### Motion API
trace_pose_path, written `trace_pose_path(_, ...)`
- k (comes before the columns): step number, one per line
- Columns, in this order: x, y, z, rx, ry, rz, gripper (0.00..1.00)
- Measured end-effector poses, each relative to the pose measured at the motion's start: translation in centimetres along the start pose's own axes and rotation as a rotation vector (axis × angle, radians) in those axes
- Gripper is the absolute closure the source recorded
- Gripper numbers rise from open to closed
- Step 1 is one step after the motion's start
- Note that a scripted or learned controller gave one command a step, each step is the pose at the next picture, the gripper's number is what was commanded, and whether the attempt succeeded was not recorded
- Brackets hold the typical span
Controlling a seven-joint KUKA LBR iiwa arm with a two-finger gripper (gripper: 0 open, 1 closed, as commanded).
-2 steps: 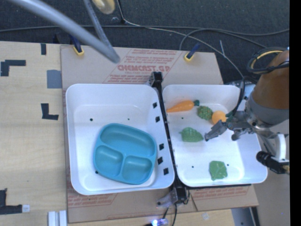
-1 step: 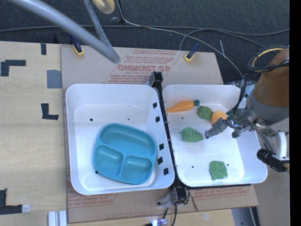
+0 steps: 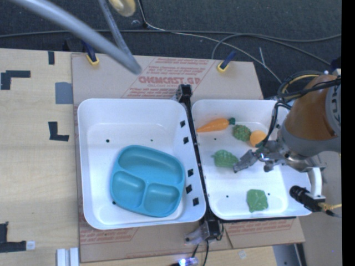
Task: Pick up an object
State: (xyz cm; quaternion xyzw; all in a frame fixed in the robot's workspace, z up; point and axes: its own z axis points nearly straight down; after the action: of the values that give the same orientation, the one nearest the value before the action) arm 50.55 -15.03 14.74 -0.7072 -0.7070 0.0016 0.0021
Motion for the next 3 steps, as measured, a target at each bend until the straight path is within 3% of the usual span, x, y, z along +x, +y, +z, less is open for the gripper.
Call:
trace_pose_path(1, 1.1, 0.0, 5.6, 0.002, 0.001, -0.001, 0.00)
trace_pose_path(2, 1.1, 0.0, 6.2, -0.005, -0.002, 0.000, 0.00)
trace_pose_path(3, 1.1, 0.0, 5.2, -0.007, -0.003, 0.000, 1.00)
